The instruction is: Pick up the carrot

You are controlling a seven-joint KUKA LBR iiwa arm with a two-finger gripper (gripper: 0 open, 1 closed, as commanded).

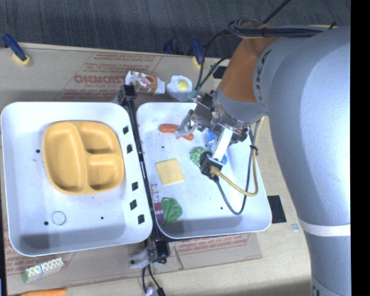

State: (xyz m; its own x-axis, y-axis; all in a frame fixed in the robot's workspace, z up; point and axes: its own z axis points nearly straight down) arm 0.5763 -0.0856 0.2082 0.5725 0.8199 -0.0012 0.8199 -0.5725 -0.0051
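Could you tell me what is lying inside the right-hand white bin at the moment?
The right bin holds an orange carrot, a yellow cheese slice and a green leafy piece. The gripper covers the carrot's right end; another green item is partly hidden.

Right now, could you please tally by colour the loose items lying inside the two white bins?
Orange: 1, the small orange carrot
Yellow: 2, the divided yellow plastic tray and the flat pale-yellow square slice
Green: 2, the leafy green piece and the green lump
Total: 5
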